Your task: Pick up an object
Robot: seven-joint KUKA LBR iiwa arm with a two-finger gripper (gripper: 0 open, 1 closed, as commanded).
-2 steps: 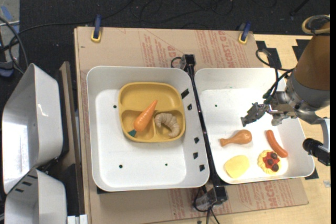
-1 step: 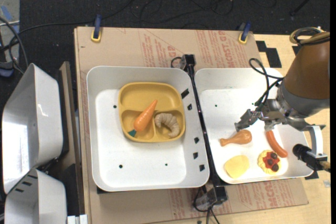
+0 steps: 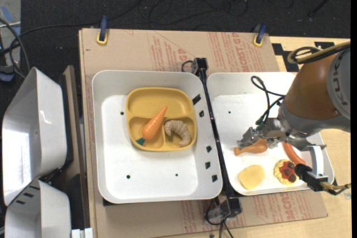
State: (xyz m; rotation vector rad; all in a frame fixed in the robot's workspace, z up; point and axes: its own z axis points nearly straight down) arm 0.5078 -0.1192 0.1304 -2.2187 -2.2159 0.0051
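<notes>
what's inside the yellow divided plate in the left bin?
The yellow plate holds a carrot, lying tilted across its divider, and a pale curled shrimp-like piece in the lower right compartment. The top compartment looks bare. Whatever lies under the carrot is covered.

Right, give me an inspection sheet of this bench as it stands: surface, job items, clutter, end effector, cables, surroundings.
Surface: brown board bearing a left bin and a right bin, side by side.
Job's things: left bin holds a yellow divided plate with a carrot and a pale curled item. Right bin holds an orange-brown piece, a pale yellow disc, a red-and-yellow item and a red-orange stick.
Clutter: nothing seen.
End effector: end effector low in the right bin, at the orange-brown piece; grip not readable.
Cables: black cable looping over the right bin.
Surroundings: yellow clamps on the board's far edge; white tubs at left.
</notes>
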